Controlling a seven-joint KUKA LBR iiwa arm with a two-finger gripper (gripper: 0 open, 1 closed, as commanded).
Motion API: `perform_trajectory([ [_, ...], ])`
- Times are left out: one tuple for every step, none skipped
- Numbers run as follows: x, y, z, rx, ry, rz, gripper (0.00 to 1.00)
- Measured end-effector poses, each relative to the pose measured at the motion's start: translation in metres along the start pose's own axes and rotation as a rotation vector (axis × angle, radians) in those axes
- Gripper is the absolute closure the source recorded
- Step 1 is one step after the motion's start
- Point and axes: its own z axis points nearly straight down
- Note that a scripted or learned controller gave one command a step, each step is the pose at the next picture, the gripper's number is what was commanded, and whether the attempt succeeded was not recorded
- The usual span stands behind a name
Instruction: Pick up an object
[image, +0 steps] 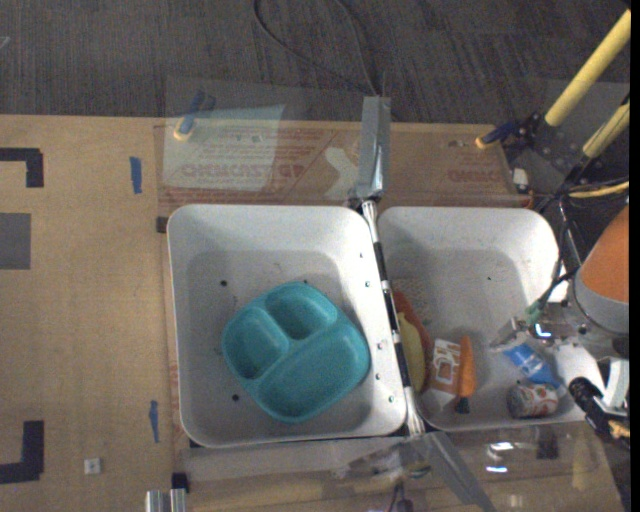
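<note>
The gripper (536, 330) is partly hidden at the right bin's (470, 235) edge, its state impossible to tell, while a smooth teal divided plate (295, 350) is seen in the left bin (200, 260).

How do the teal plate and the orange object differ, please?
The teal plate is wide and split into three compartments; the orange object is narrow and undivided. The teal plate lies in the left bin, the orange object in the right bin. Both lie on a bin floor.
</note>
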Motion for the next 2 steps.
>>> perform_trajectory([
  [-0.003,-0.001,-0.009,-0.002,-0.002,0.007,1.0],
  [0.058,0.009,-0.111,0.0,0.0,0.049,1.0],
])
